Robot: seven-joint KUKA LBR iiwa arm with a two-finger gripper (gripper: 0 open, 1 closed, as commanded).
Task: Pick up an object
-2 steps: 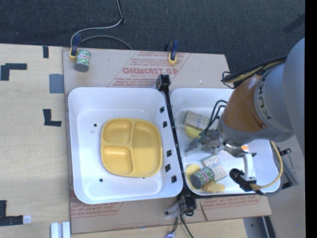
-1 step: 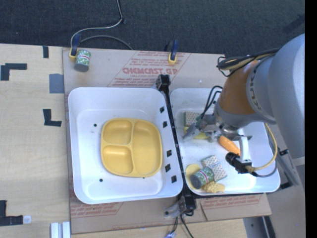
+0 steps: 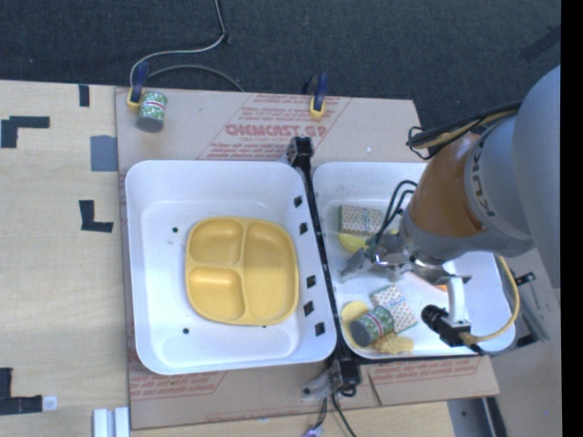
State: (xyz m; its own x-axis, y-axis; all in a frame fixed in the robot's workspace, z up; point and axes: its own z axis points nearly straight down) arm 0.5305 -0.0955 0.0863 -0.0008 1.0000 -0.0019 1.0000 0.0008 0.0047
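Bench surface: pale wood-grain board with black tape marks at far left; a sheet of brown printed cardboard lies under both bins. On the cardboard's upper left corner, a small cylindrical can with a green-patterned label, next to a yellow clamp; a second yellow clamp sits at the cardboard's top edge. Left bin: shallow, white, smooth plastic, rounded corners; it contains one yellow divided plate, rounded-square, matte, with three compartments, lying flat near the bin's centre. A black divider strip runs between the two bins. Right bin: same white plastic; contents, left to right, a yellow rounded item by the left wall, a rectangular block with a speckled green-and-tan pattern just above it, a small green-labelled can lying on its side near the front wall, a patterned box touching that can, and a pale yellow crinkled piece at the front edge. Gripper: metallic fingers splayed apart, low over the right bin just below the yellow rounded item, nothing between them. Arm: grey housing with an orange band, entering from the right, with black cabling along it.
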